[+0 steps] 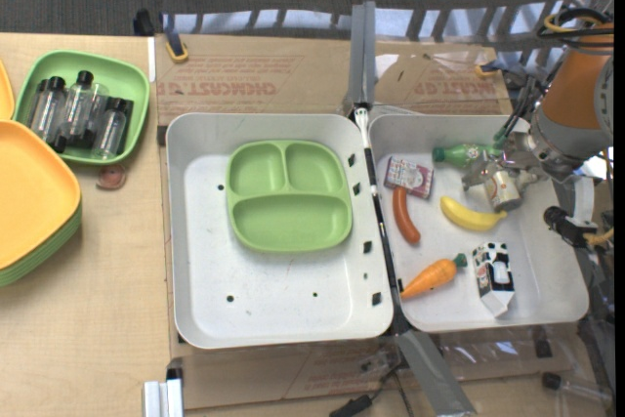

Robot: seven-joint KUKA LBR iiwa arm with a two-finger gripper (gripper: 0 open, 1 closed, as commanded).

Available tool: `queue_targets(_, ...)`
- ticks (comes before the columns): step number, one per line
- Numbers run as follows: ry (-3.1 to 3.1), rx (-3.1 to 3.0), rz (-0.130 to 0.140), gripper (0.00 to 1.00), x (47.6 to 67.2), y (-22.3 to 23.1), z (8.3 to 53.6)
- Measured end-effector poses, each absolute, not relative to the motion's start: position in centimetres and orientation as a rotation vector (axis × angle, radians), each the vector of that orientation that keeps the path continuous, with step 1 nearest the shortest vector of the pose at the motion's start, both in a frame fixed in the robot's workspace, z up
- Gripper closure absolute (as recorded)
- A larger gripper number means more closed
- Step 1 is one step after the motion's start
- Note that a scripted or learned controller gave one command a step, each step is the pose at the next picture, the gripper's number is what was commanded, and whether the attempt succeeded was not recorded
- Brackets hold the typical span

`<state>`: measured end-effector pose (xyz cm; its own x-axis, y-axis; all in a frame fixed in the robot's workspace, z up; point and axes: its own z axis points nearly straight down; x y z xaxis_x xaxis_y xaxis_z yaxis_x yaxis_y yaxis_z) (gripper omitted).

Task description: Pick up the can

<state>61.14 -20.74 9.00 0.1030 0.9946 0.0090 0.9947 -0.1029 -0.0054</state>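
In the right bin (547, 308), a small tan and silver cylinder that looks like the can (506, 193) lies tilted just above the banana (470, 214). My gripper (491, 177) is low over the bin, right against the can's upper left side, with the arm's orange band (584, 78) above it at the right. The gripper's metal parts overlap the can, so the grip itself is hidden.
A green bottle (461, 152), a pink packet (408, 176), a sausage (405, 215), a carrot (430, 277) and a small milk carton (494, 276) share the right bin. The left bin (195, 298) holds a green divided plate (289, 194). Orange plates (34, 205) and a green tray of bottles (82, 106) sit on the bench at left.
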Motion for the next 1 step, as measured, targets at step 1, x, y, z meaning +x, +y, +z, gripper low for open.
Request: queue_targets(1,-2.098,-2.335,0.004,1.0,61.01,-21.38,9.96)
